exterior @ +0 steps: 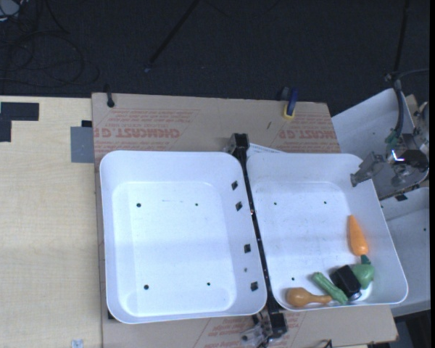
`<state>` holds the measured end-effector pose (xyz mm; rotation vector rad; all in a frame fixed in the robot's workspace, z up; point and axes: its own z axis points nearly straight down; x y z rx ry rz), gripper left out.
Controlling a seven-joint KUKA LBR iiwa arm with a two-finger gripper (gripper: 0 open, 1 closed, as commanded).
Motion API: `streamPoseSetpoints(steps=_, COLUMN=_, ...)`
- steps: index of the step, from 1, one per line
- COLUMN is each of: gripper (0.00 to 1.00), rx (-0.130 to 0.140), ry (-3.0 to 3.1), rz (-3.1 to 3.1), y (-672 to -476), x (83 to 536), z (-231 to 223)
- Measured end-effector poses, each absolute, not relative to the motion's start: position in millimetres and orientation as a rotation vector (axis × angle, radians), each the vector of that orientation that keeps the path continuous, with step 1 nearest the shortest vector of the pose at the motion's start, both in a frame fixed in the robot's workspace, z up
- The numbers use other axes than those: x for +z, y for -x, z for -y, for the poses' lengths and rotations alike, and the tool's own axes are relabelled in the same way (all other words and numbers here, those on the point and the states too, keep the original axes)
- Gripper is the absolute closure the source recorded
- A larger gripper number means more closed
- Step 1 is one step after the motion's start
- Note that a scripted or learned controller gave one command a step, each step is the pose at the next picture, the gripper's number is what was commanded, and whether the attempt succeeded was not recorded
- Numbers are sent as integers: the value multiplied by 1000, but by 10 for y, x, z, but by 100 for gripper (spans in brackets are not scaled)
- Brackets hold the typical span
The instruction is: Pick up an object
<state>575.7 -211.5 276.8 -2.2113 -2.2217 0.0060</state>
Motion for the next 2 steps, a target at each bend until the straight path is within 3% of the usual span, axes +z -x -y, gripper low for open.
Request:
streamPoseSetpoints(steps=1, gripper=0, rx=-9, ry=2222, rz=2236, y=-6480, x=3841, z=1725)
streamPoseSetpoints(steps=2, gripper=0, rx=-4, ry=2215, rz=2229, y=-6445, x=4154, z=1022)
